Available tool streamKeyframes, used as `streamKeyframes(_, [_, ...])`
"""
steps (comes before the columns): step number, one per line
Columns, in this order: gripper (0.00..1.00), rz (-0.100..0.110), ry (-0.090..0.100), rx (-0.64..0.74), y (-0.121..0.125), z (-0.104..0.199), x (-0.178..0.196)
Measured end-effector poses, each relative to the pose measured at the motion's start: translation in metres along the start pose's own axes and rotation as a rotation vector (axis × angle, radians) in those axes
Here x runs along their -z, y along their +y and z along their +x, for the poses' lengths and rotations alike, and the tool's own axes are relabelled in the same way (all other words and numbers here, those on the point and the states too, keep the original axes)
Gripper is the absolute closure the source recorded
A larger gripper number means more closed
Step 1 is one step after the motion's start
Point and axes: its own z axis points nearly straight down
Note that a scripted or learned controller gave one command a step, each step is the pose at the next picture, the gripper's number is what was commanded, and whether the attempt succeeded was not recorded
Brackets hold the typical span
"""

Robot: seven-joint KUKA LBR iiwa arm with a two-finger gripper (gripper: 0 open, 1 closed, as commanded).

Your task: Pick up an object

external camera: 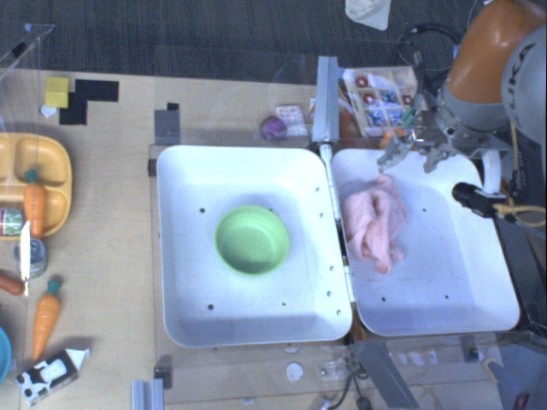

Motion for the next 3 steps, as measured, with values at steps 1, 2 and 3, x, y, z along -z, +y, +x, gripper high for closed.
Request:
streamKeyframes(1, [0.00, -0.005, -0.001, 0.027, -0.006, -0.022, -0.115])
streamKeyframes(2, [0.00, -0.008, -0.002, 0.115, -0.047, 0.011, -0.122])
streamKeyframes(3, [0.00, -0.013, -0.003, 0.259, -0.086, 0.003, -0.121])
